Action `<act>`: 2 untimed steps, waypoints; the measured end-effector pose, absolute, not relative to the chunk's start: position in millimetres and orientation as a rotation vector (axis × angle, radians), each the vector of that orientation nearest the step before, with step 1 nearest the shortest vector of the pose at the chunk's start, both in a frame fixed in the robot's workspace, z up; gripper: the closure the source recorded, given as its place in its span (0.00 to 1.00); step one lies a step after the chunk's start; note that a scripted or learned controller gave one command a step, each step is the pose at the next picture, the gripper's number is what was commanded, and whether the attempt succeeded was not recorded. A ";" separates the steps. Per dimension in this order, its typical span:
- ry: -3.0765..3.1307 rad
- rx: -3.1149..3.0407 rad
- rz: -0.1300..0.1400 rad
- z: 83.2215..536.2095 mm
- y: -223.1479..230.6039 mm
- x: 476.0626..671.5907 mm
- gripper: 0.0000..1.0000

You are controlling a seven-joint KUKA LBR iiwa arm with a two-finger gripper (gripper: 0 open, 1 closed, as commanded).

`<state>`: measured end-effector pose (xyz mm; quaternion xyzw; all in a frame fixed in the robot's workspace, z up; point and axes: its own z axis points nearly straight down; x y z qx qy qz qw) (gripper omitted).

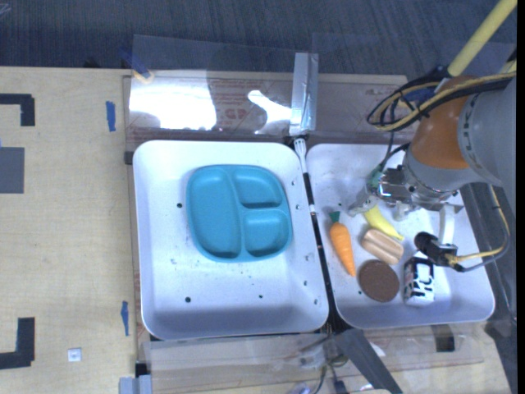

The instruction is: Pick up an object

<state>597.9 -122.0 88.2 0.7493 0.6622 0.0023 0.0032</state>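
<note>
The right bin (344, 167) holds an orange carrot (342, 247), a yellow banana (382, 222), a tan sausage-like piece (383, 244), a round brown disc (379, 280) and a black-and-white spotted object (420, 284). My gripper (379, 197) hangs over the middle of this bin, just above the banana's upper left end. Its grey wrist and orange band rise behind it to the right. I see nothing between the gripper's tips.
The left bin (156, 245) carries a blue divided plate (239, 212). A metal divider (303, 93) stands behind the gap between the bins. Cables loop off the arm at the upper right and over the right bin's right side.
</note>
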 end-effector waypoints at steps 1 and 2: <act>2.073 2.350 0.010 98.7 -122.4 598.5 1.00; 1.909 2.491 0.009 210.9 -57.4 636.1 1.00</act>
